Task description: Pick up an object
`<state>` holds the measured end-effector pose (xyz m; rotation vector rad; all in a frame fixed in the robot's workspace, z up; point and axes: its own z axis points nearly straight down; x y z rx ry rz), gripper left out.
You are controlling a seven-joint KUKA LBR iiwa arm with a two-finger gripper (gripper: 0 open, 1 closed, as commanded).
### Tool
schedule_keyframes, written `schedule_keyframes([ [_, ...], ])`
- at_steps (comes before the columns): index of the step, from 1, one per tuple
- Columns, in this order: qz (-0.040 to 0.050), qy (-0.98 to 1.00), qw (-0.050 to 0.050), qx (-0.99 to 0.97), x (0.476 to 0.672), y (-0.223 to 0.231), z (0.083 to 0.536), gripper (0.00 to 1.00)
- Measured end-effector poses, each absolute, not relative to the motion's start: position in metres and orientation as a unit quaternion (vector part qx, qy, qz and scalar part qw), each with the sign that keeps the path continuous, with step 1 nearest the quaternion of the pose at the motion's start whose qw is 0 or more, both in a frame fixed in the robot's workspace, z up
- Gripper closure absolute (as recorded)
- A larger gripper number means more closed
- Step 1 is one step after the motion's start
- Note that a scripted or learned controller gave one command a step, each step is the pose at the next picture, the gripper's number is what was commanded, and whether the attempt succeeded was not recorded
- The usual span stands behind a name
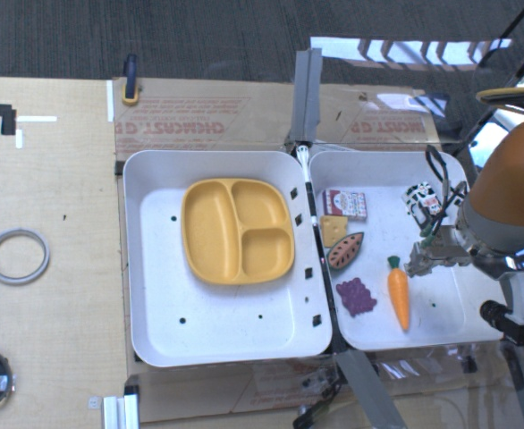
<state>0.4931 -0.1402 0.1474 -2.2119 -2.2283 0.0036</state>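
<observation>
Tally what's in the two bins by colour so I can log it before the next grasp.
Yellow: 2, divided plate, cheese wedge
Orange: 1, carrot
Purple: 1, grape bunch
Red and white: 1, small box
Brown: 1, oval speckled piece
Total: 6

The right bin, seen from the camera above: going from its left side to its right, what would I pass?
Cheese wedge and red box → purple grapes → carrot → the robot's gripper, beside the carrot's green top.
</observation>
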Motion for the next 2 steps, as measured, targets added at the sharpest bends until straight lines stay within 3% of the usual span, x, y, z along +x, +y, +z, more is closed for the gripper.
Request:
schedule_keyframes([
  [1, 0.002, -0.568, 0.001, -0.823, 0.497, -0.172, 0.109, 0.0],
  [2, 0.0021, -0.403, 0.001, -0.915, 0.552, -0.154, 0.091, 0.0],
])
